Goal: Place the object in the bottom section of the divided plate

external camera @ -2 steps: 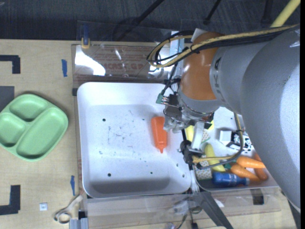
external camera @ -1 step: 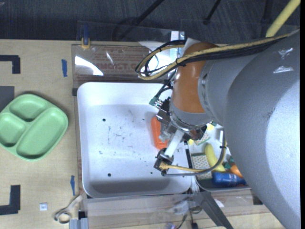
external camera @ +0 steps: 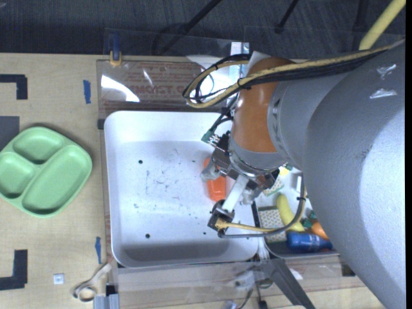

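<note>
2 white bins [external camera: 129, 140] rest on pale wooden bench [external camera: 51, 69]; end effector [external camera: 216, 170] grip unclear.

1. The divided plate [external camera: 44, 170] is sitting on the bench [external camera: 51, 76] at the view's left, apart from both bins.
2. The left bin [external camera: 161, 243] is lying between the plate and the right bin [external camera: 270, 248].
3. A small object [external camera: 217, 187] is lying in the left bin near its right wall, beneath the arm [external camera: 257, 127].
4. A banana [external camera: 284, 208] and a bottle [external camera: 308, 241] are lying in the right bin, the bottle nearer the front.

divided plate [external camera: 45, 172] open from above, arm [external camera: 335, 140] crowding right of bin [external camera: 154, 172]
</note>
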